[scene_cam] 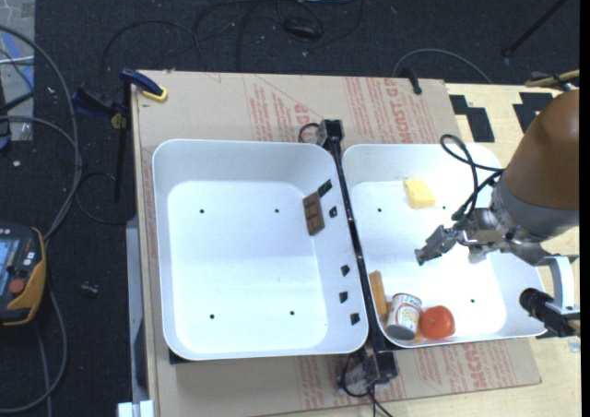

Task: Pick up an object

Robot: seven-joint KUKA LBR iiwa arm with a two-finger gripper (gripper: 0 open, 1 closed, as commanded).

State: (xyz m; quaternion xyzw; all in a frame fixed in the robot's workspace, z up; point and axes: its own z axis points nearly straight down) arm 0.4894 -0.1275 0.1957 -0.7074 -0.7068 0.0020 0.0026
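arm reaches in over the right bin, gripper hanging above its floor, nothing between the fingers; how far the jaws stand apart i cannot tell. left bin carries a brown block on its right wall. right bin: yellow block at the back, orange stick, can and red ball huddled at the front. can's label unreadable.

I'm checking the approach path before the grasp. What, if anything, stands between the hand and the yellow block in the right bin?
Nothing visible does. The hand hangs over bare white floor of the right bin, and the yellow block lies apart from it, toward the far wall.
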